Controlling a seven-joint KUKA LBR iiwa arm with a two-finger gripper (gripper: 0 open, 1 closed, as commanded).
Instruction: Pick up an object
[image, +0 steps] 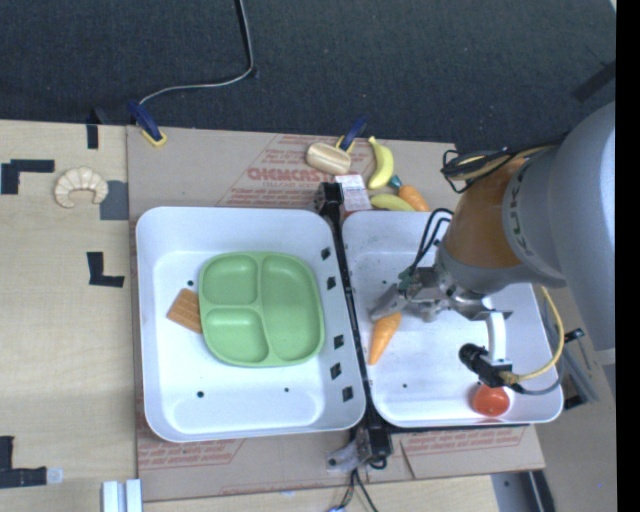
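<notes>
In the right bin (440, 395) an orange carrot (383, 338) lies close to the left wall, its thick end pointing up. My gripper (393, 296) hangs just above that thick end, with its fingers (384, 306) spread open and nothing between them. A red tomato (490, 400) rests in the bin's front right corner. The left bin (240, 410) holds a green divided plate (262, 308) with a tan wedge (183, 310) poking out from under its left edge.
Behind the bins on the cardboard lie a bread roll (328, 157), a banana (380, 165), a small carrot (410, 195) and a small box (350, 190). A croissant (80, 186) sits at far left. A black cable and fitting (478, 362) hang over the right bin near the tomato.
</notes>
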